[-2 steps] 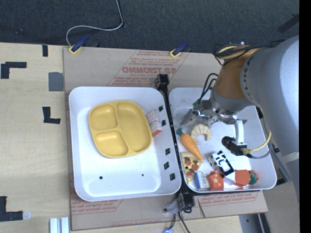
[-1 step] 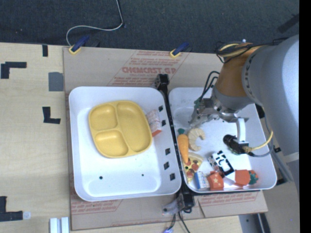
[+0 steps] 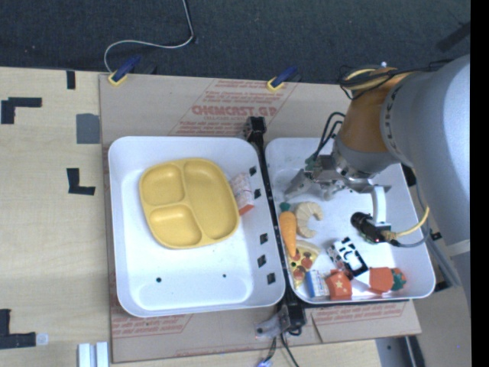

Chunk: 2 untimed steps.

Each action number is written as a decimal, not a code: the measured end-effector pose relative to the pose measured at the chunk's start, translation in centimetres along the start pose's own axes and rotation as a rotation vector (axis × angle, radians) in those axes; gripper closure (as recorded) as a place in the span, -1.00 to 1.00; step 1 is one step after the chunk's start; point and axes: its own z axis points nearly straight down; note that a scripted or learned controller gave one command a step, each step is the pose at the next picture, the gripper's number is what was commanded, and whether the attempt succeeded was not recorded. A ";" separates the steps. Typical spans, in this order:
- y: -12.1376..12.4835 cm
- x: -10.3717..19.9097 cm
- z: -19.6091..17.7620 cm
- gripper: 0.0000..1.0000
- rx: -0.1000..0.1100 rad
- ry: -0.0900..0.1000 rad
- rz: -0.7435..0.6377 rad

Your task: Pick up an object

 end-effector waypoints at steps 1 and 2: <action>-2.9 0.9 0.9 -1.00 -0.003 0.000 0.001; -2.9 0.9 0.0 1.00 -0.003 0.000 0.001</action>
